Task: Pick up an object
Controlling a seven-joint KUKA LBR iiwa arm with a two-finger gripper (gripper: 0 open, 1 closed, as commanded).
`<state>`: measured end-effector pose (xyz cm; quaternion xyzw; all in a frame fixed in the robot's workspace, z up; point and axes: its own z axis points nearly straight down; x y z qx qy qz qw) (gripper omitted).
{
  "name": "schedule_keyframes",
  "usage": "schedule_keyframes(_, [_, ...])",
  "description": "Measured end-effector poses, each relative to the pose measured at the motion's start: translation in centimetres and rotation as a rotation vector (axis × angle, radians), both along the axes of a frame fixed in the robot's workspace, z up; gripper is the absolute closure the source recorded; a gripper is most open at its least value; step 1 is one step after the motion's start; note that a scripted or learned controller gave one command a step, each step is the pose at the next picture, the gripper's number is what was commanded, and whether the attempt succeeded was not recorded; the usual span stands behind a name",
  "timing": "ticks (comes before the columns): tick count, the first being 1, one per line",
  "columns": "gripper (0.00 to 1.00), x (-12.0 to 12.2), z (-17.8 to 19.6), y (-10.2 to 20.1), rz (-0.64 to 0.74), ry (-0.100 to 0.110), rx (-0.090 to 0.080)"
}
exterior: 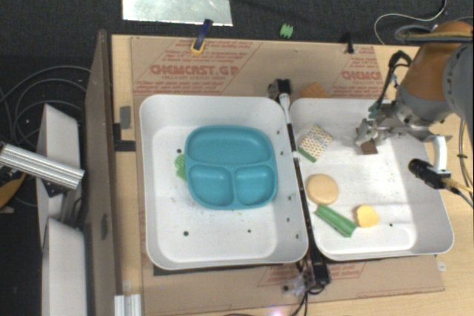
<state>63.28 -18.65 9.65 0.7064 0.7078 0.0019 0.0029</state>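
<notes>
My gripper (368, 135) hangs low over the back part of the right bin (433, 233), reaching in from the right. A small brown block (368, 148) lies right at its tip; whether it is gripped cannot be made out. Further left in the same bin lies a pale patterned packet (315, 142). Toward the front are a tan round disc (322, 189), a green stick (335, 220) and a small yellow piece (366, 216).
The left bin (159, 233) bears a blue divided plate (229, 166) with a green item (180, 164) poking out at its left edge. An orange-brown piece (315, 90) rests on the cardboard behind the right bin. The bins' shared wall runs between them.
</notes>
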Motion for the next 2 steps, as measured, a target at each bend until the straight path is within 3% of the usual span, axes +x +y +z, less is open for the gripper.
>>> schedule_keyframes(1, [1.0, -2.5, 7.2, 4.5, 0.005, 0.0, 0.002])
schedule_keyframes(2, [1.0, -3.1, 11.0, 11.8, 0.01, 0.002, 0.005])
